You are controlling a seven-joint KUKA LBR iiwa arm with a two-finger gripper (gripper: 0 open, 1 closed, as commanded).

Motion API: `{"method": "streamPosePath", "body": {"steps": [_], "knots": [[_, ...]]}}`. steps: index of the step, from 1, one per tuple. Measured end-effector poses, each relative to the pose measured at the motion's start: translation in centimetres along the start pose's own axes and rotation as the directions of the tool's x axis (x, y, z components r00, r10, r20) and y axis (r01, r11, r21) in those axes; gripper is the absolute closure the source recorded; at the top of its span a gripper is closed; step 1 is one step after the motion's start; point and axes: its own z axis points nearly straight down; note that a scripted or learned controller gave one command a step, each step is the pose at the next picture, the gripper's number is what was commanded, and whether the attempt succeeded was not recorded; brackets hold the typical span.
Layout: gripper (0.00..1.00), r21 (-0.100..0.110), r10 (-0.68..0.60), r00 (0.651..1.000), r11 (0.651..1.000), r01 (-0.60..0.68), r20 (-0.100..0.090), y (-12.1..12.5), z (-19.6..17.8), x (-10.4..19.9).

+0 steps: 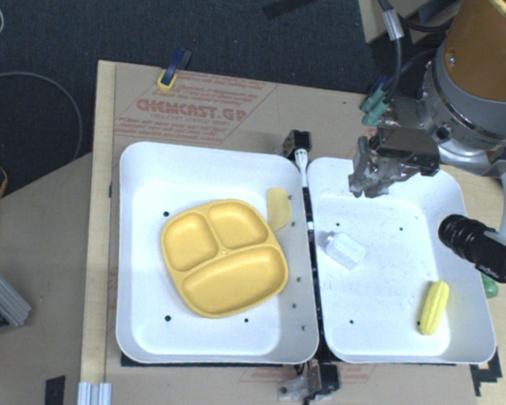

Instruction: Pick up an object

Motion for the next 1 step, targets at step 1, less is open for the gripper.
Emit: {"method": "streamPosePath", "body": {"steps": [1], "knots": [[1.0, -0.002, 0.012, 1.0, 1.0, -0.012, 0.002, 0.08, 5.1, -0.28]]}}
